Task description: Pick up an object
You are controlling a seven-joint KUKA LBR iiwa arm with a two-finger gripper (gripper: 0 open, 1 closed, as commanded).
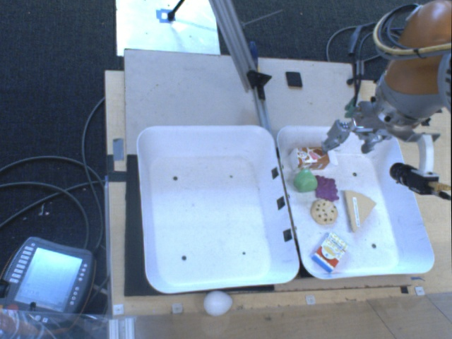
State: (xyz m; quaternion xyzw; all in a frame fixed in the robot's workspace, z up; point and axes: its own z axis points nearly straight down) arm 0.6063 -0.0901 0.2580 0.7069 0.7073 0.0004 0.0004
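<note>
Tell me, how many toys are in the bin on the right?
6: a red-and-white box at the back, green ball, purple grapes, cookie, sandwich wedge, and a small carton at the front.

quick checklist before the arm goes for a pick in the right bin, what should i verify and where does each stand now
1. Objects lie in the right bin: ok. Green piece, purple grapes, cookie, sandwich wedge, small carton.
2. Gripper sits over the right bin: ok, above its upper edge near the red and white packet.
3. Gripper carries nothing already: cannot tell, its tip is too small to read.
4. Target stands apart from neighbours: not ok for the green piece, which touches the packet and grapes; ok for the small carton.
5. Descent path free of cables: cannot tell.
</note>
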